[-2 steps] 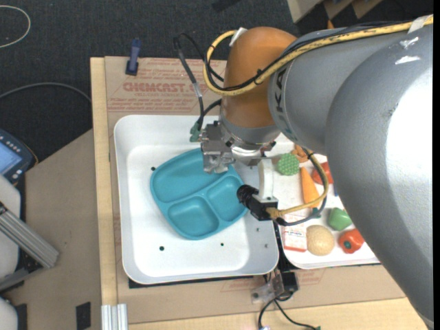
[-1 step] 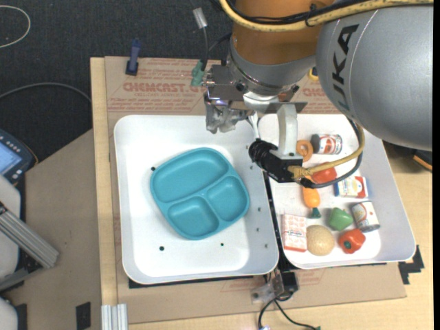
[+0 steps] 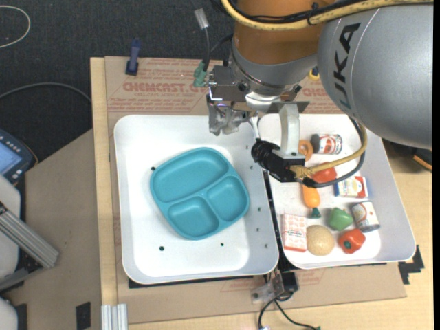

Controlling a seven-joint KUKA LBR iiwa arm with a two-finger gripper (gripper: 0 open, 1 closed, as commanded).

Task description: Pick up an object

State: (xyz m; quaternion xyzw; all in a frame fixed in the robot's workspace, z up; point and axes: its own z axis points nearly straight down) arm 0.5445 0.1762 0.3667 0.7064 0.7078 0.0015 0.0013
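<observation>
My gripper (image 3: 224, 121) hangs over the far edge of the left white bin (image 3: 130, 184), just beyond a teal divided plate (image 3: 199, 192) that lies in that bin. Nothing shows beneath the gripper. The right white bin (image 3: 395, 236) holds several small toy foods: a red-labelled can (image 3: 328, 144), an orange carrot (image 3: 311, 196), a green pepper (image 3: 338, 218), a red tomato (image 3: 352, 240), a tan round bun (image 3: 320, 240) and a red-and-white carton (image 3: 295, 231). The arm's wrist hides the far part of the right bin.
A black connector with a yellow cable (image 3: 275, 162) dangles from the wrist over the ridge between the bins. A white-and-red box (image 3: 352, 186) and a small tin (image 3: 366, 215) lie at the right bin's right side. A blue clip (image 3: 133, 58) sits on the brown board behind.
</observation>
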